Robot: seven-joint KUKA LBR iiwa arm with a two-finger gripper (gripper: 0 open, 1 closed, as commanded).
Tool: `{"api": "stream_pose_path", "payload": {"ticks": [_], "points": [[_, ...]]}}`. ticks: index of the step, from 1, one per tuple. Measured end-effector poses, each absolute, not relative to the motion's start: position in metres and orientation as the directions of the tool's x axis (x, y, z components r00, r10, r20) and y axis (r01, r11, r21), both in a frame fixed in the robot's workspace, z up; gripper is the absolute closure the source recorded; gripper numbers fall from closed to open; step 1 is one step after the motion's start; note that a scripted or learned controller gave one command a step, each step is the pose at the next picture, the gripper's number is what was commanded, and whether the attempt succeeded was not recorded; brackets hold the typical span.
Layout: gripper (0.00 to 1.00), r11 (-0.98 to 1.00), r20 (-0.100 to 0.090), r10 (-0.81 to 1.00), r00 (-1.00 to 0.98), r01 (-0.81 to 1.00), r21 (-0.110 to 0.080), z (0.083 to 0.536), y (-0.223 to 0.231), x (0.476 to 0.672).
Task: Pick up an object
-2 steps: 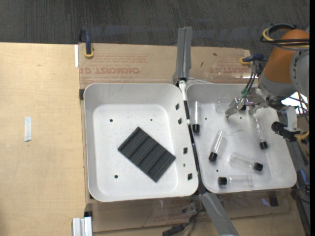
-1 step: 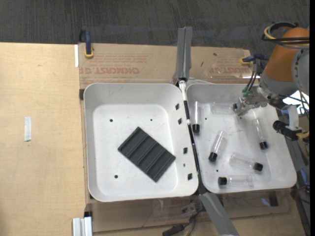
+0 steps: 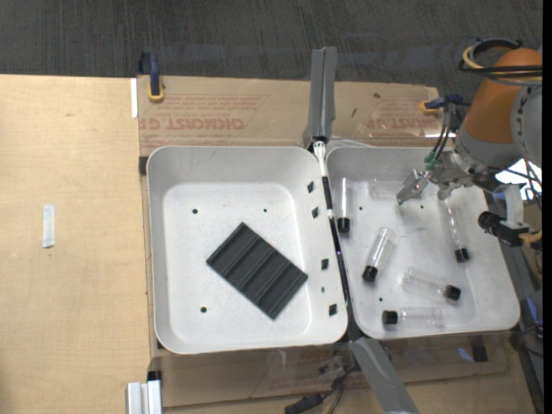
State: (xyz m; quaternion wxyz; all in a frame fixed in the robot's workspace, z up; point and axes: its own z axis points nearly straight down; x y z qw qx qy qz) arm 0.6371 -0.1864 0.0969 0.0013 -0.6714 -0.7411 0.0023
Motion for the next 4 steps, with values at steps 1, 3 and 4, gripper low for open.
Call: {"api": "stream_pose_path", "payload": {"ticks": [1,3,4], "points": [[0.00,0.134,0.001,0.991,-0.134,0.991,-0.004,0.089,-0.183,0.609],[0.00,0.132,0.001,0.991,-0.132,0.991,-0.005,0.096,-0.184,0.608],[0.00,0.172,0.001,0.985,-0.172,0.985,-0.003,0.089,-0.190,0.584]]}}
